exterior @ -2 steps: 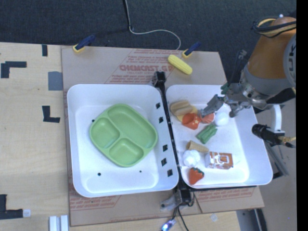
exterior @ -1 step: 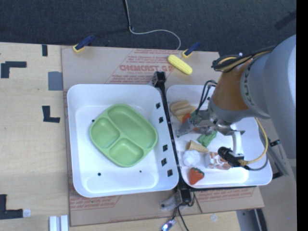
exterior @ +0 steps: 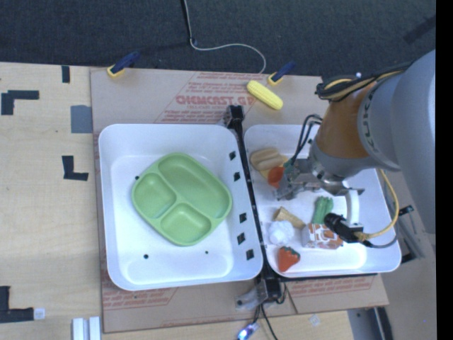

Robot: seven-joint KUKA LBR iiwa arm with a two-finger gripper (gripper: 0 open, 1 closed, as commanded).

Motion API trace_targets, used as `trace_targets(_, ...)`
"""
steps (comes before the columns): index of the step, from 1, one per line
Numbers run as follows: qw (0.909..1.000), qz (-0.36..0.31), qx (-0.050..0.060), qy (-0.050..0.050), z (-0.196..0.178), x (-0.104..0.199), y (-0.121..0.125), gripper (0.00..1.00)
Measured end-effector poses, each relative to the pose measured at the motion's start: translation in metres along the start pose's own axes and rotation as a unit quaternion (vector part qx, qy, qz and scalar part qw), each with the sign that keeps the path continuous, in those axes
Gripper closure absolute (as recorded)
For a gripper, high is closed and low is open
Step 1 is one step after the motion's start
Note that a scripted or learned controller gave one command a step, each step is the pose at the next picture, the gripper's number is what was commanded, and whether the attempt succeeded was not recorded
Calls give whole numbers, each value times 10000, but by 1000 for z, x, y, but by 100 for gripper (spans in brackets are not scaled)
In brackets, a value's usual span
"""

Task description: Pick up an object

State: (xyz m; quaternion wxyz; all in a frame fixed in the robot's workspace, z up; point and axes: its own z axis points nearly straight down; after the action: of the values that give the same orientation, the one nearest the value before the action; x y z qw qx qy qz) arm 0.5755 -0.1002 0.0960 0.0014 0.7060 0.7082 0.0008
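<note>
1. The right bin [exterior: 375,261] holds about seven small things, all packed close together: one red strawberry [exterior: 287,258], one white lump [exterior: 281,232], one tan wedge [exterior: 289,217], one green piece [exterior: 323,208], one red and white packet [exterior: 322,237], one tan bread piece [exterior: 263,159] and one small red thing [exterior: 275,175].
2. The hand [exterior: 291,185] is low in this bin, just beside the small red thing and the bread piece. Nothing can be seen held in it.
3. The arm [exterior: 354,129] is grey with an orange band. It reaches in from the right and covers the far right part of the bin.
4. The strawberry lies near the front edge of the bin. The bread piece lies near the wall shared by both bins.
5. Bare white floor shows along the front right of this bin, so there is some room there.
6. The left bin [exterior: 117,261] holds one green plate [exterior: 181,198] with three parts. White floor shows all around the plate.
7. Both bins sit side by side on a cardboard sheet [exterior: 141,94] on the worktop [exterior: 42,211].
8. One yellow corn toy [exterior: 265,95] lies on the cardboard behind the bins, well apart from the hand.
</note>
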Motion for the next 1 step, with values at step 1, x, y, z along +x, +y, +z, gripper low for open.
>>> trace_targets(1,10000,-5,13,3,-9,0,0,100)
